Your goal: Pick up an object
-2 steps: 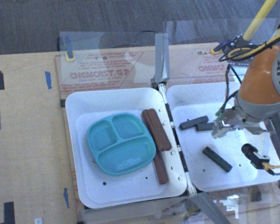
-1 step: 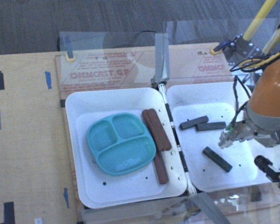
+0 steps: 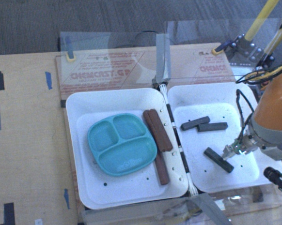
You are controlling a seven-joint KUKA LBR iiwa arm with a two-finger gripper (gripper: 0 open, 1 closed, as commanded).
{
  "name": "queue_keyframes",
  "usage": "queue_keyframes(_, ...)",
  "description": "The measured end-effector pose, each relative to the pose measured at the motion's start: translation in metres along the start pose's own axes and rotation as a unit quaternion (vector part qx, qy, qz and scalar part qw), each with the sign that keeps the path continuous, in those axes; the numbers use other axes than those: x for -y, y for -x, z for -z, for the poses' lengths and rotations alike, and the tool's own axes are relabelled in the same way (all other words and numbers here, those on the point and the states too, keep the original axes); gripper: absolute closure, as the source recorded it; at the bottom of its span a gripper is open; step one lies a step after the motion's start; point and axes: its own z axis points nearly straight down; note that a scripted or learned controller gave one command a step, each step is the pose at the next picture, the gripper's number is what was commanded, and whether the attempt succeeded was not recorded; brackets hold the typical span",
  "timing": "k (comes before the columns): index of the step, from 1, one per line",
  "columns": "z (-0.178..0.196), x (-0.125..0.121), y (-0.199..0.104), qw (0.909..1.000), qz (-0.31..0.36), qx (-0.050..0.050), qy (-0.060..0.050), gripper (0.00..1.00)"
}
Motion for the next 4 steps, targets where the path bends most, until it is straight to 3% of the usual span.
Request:
queue_keyframes(1,-0.029,-0.079,-0.015,0.9999,0.013,0.005,0.006,0.0)
queue_keyframes(2,-0.016,-0.122,-0.002,0.9999,-0.014,0.002,0.002,0.0)
queue_keyframes(3,-0.031,-0.159,0.037,0.9975,-0.07,0.001,0.001,0.0)
queue_keyframes(4,-0.011,-0.117,0.04,1.0,0.0,0.001,0.001,0.0)
